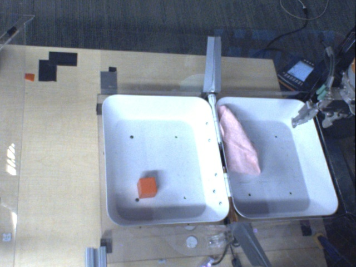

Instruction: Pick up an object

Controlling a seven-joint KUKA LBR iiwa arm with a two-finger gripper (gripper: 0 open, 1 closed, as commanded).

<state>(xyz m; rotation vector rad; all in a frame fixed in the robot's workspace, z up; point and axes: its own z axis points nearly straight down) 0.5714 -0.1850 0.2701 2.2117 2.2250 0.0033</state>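
I see the gripper (303,115) at the right bin's (311,207) upper right rim, apart from everything; I cannot tell its jaw state from here. The pink cloth (239,143) lies against that bin's left wall, long axis running top to bottom with a slight slant, left of the gripper. The orange block (147,187) sits in the left bin (111,149), much farther, so I judge the cloth the nearer pick.

text: none legible | labels/brands/numbers: none | small lit rectangular screen device (301,71) just behind the grey two-finger gripper (303,115): display too small and blurred to read
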